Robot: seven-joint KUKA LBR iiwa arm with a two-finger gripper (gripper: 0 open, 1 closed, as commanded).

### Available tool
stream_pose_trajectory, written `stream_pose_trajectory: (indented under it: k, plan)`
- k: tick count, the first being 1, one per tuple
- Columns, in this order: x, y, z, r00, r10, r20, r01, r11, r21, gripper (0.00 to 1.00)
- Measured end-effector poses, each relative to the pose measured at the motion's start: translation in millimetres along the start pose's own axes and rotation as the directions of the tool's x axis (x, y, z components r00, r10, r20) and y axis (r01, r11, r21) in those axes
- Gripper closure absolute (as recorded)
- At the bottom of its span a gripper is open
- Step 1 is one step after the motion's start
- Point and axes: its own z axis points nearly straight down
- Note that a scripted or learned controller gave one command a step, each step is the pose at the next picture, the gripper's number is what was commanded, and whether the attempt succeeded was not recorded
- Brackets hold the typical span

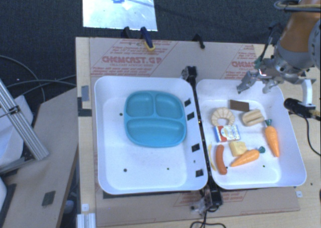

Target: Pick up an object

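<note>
My gripper hangs above the far edge of the right bin, its two fingers spread and nothing between them, so it is open. Below it in that bin lie a brown block, a tan bread roll and a pale croissant. Nearer the front are a red, white and blue carton, a yellow cheese cube, a sausage and two carrots. The brown block is the item closest to the fingers.
The left bin holds a blue divided plate. A black hinge strip runs between the two bins. A shiny metal sheet lies on the floor beyond the bench.
</note>
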Motion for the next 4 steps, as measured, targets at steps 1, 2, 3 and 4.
stream_pose_trajectory:
  k: [1,2,3,4]
  plan:
    - [0.2,2.9,-8.6,1.000,-0.002,0.002,0.002,1.000,-0.013,0.00]
    - [-3.5,9.4,50.9,1.000,-0.002,0.002,0.002,1.000,-0.011,0.00]
    - [-0.9,12.6,92.6,1.000,-0.006,0.002,0.006,1.000,-0.011,0.00]
    - [-0.3,14.1,110.0,1.000,-0.007,0.003,0.007,1.000,-0.014,0.00]
